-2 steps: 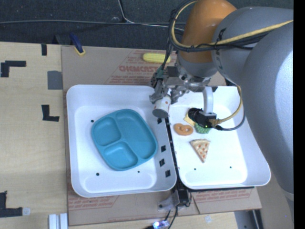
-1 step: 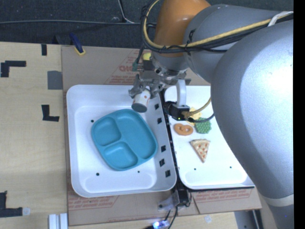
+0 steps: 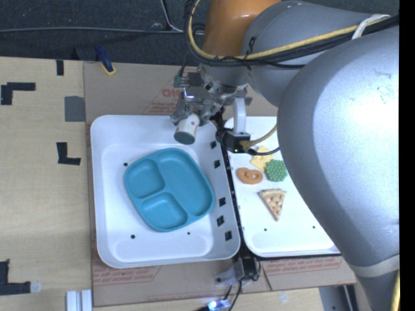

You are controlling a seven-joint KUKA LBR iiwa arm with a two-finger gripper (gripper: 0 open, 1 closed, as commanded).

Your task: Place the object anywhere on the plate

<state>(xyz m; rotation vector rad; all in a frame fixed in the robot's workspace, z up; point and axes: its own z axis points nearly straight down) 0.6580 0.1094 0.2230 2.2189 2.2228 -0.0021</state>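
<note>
A blue plate [image 3: 170, 188] with three compartments lies tilted in the left white bin [image 3: 110, 193]. My gripper [image 3: 189, 123] hangs over the far edge of that bin, just beyond the plate's far rim and close to the wall between the bins. The wrist hardware hides what is under it. In the right bin [image 3: 292, 238] lie small toy foods: a brown pretzel [image 3: 249, 175], a green broccoli piece [image 3: 276, 170], a pizza slice [image 3: 273, 203] and a yellow piece [image 3: 260, 159] partly under the arm.
The big grey arm [image 3: 343, 109] covers the right bin's far and right parts. Cables [image 3: 233, 141] hang by the divider between the bins. Brown cardboard [image 3: 130, 89] surrounds the bins on the wooden bench.
</note>
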